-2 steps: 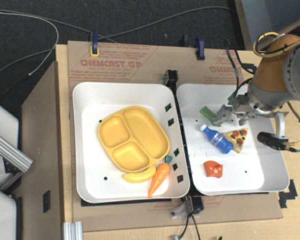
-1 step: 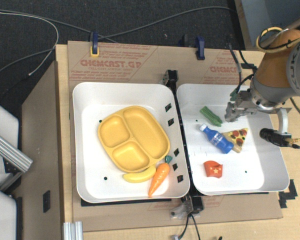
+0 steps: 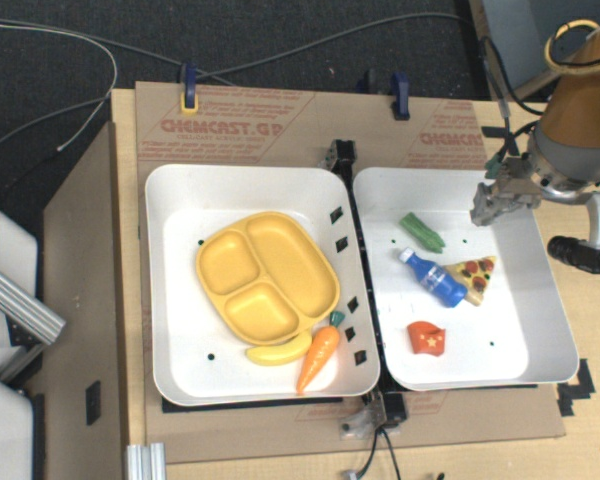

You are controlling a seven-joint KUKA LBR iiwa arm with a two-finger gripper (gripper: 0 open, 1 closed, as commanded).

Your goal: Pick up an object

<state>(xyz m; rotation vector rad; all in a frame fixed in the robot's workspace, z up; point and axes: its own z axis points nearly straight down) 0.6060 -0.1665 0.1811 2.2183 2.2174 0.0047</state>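
Landmark: the yellow divided plate (image 3: pixel 268 275), sitting in the left bin (image 3: pixel 170 268), everything below is placed off that.

Banana (image 3: pixel 278 350): tucked right against the plate's near edge, lying flat on the bin floor.

Carrot (image 3: pixel 318 356): just right of the banana, near the plate's lower right corner, orange with a green top, its leafy end pointing up toward the plate.

Right bin (image 3: pixel 540 338): directly right of the plate's bin, the two rims touching down the middle.

Green piece (image 3: pixel 421 232): right of the plate, in the upper part of the right bin, looks like a little pod or bean, lying at a slant.

Blue bottle (image 3: pixel 432 277): right of the plate at about the plate's own height, lying on its side, white cap toward the plate.

Pizza slice (image 3: pixel 474 275): just past the bottle, touching or nearly touching it, honestly hard to call.

Red piece (image 3: pixel 427 338): right of the carrot, low in the right bin, well apart from the bottle.

Gripper (image 3: pixel 493 206): far right of the plate, over the upper right part of the right bin, above and right of the green piece.

Fingers: can't tell if they're wide or narrow, it's just a grey blob from this angle.

Surface (image 3: pixel 280 128): brown cardboard sheet under both bins, clamped behind the plate by two blue clamps (image 3: pixel 189 86).
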